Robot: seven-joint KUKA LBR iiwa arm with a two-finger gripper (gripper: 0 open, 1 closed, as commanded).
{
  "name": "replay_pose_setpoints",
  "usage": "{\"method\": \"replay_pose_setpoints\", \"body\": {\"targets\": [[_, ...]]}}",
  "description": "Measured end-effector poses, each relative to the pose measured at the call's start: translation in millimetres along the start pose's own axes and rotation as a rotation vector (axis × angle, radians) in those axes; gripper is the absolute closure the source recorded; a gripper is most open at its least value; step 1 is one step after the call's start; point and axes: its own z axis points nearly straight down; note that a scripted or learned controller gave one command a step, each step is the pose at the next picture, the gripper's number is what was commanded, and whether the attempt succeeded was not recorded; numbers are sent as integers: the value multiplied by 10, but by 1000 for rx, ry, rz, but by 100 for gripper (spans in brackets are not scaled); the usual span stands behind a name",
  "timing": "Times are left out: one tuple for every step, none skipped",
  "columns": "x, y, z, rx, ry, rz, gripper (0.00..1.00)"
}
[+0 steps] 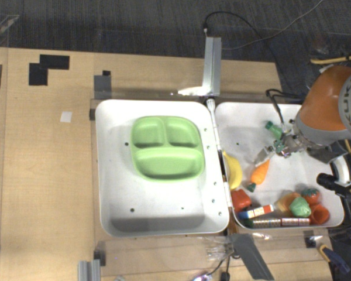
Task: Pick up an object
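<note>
Camera view — carrot point(260, 172) below end effector point(279, 147)

The robot arm point(333, 107) enters from the right edge of the camera view. Its most striking part is a broad, rounded orange band, smooth and slightly glossy, with a pale grey section of casing beside it toward the edge. Below the band the body turns to a darker grey, domed housing. From that housing a narrower metal assembly projects to the left — the gripper point(279, 146), a cluster of small silvery and dark parts with a bit of green near its upper end. A thin black cable loops above it.
</note>
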Motion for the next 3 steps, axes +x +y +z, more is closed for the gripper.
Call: {"method": "replay_pose_setpoints", "body": {"targets": [[-1, 23, -118, -6, -2, 0, 100], [-2, 22, -118, -5, -2, 0, 0], [465, -134, 53, -7, -6, -101, 0]]}}
